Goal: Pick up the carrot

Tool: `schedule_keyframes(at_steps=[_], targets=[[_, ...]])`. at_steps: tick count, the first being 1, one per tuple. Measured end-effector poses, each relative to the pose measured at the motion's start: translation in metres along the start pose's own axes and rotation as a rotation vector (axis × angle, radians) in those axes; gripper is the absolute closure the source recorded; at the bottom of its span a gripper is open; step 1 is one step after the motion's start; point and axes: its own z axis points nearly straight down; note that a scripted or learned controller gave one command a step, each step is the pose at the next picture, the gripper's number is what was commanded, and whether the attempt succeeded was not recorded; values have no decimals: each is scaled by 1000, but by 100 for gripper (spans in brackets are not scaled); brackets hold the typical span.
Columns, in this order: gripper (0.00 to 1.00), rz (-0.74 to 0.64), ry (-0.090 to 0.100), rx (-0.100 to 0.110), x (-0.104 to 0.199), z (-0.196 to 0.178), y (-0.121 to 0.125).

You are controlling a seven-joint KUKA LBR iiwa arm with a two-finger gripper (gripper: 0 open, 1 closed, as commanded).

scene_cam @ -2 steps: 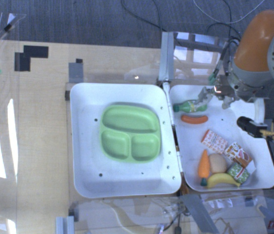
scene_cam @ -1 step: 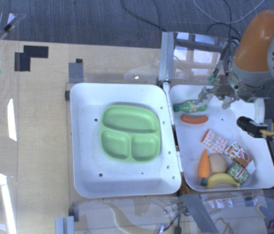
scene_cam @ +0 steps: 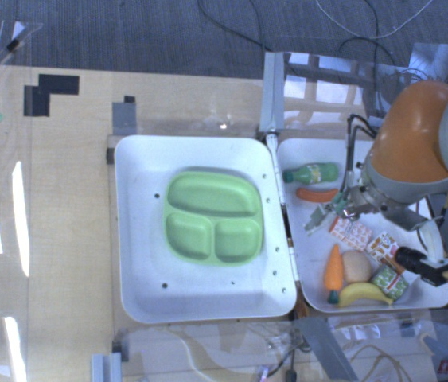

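In the right bin, the carrot lies near the front wall, touching a banana. Farther back, the jaws hover near a snack packet, empty; how far open they are cannot be told. Beyond lies a green bottle.

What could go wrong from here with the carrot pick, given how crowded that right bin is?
The carrot lies tight against a beige round item with the banana at its lower end, so the fingers may catch a neighbour or wedge between them. The gripper sits above the carrot beside an orange-red item, which could be mistaken for the target. A patterned packet close by might get dragged.
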Motion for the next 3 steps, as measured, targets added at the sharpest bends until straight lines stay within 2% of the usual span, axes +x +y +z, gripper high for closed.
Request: schedule_keyframes(at_steps=[1, 2, 3], targets=[[0, -50, 0, -2, -27, 89, -51], [100, -52, 4, -2, -26, 82, -49], [100, -162, -2, -2, 34, -1, -31]])
